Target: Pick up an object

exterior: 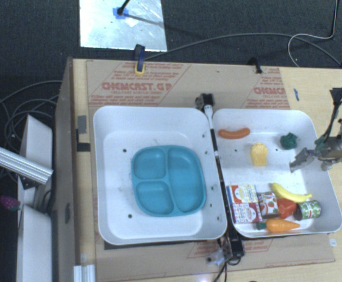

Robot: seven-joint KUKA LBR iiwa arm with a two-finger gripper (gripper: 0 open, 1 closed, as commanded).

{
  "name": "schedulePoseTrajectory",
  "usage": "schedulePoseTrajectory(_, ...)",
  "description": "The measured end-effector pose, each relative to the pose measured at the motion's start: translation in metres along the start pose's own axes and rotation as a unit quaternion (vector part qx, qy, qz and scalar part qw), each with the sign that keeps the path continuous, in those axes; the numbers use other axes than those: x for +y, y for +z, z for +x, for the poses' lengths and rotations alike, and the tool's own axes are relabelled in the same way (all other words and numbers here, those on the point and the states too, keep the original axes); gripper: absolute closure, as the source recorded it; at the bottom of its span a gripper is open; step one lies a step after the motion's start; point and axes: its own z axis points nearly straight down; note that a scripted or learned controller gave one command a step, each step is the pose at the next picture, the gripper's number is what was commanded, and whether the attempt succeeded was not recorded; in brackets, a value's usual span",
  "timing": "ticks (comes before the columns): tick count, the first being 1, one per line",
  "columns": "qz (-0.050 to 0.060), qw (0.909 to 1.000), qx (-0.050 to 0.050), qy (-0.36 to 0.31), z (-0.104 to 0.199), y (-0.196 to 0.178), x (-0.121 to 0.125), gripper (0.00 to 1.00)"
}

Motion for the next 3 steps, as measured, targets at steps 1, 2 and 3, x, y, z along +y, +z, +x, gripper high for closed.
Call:
schedulePoseTrajectory(1,0.001,1.0,0.001,0.0,0.032,0.076,0.1,0.0)
schedulePoseTrajectory(2,0.001,1.0,0.0,-0.001,0.06,0.121,0.088,0.0)
schedulePoseTrajectory(3,-0.001,1.0,0.0,-0.002,0.06,0.11,0.089,1.0)
